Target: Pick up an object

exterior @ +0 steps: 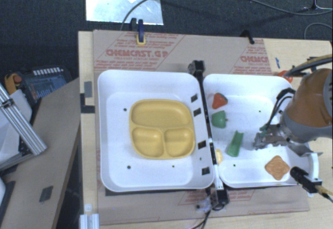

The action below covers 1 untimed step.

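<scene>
Dark carpet surrounds a pale bench where brown cardboard (156,48) printed "CHEMCAST" in red lies under two glossy white bins. At right of frame, the gripper (265,138) hangs low in the right bin (250,83); whether it is parted or closed cannot be told. Just below it lies a waffle-textured tan cracker (277,167). Leftward lie a green wedge (235,143), a green pepper (219,118) and a red-orange strawberry (220,100). In the left bin (112,118) rests a smooth yellow three-compartment plate (158,128).

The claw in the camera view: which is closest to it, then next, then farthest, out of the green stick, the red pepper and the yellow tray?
From the claw:
1. Green stick, just left of it in the right bin.
2. Red pepper, farther up and left in that bin.
3. Yellow tray, over in the left bin.
</scene>
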### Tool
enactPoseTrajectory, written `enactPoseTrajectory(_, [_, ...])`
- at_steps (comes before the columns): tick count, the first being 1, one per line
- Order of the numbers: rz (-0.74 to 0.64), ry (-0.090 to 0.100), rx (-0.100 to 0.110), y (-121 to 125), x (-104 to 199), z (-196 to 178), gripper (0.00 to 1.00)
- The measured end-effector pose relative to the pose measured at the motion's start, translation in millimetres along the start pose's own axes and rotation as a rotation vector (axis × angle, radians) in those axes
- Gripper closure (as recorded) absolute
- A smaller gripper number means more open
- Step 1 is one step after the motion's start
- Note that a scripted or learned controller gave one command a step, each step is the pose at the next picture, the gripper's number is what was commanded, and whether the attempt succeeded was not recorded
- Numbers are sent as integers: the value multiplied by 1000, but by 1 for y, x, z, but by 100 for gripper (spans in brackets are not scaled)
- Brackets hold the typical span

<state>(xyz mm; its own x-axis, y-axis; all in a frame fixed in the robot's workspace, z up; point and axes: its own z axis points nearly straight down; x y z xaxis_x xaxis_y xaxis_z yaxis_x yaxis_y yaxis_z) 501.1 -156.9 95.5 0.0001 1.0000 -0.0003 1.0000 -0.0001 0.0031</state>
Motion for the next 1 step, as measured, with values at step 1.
enactPoseTrajectory(1, [-4, -2, -5, 2, -3, -64, 100])
